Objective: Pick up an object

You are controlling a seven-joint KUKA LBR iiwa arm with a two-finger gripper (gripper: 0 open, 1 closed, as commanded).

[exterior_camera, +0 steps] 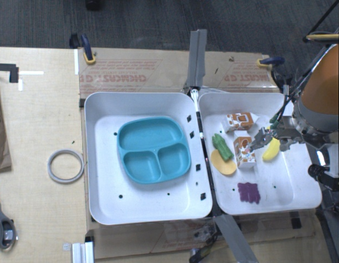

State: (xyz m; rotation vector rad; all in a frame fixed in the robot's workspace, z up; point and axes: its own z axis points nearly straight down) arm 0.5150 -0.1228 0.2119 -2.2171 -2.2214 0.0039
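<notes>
Small smooth yellow banana in the right bin, long axis slanting from near-left up to far-right, just right of a printed carton, gripper at its far-left end, finger state unclear.

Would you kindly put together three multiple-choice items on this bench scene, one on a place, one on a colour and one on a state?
1. Where does the blue divided tray lie?
A. In the left bin
B. In the right bin
C. On the bare bench

2. What colour is the small flat piece near the right bin's front edge?
A. Red
B. Purple
C. White

3. How does the grey ring lie?
A. Flat on the bench, outside the bins
B. Inside the tray
C. On top of the yellow toy

Answers: 1 A, the left bin's walls surround it. 2 B, it is plainly purple. 3 A, it lies on the wood left of both bins.
</notes>
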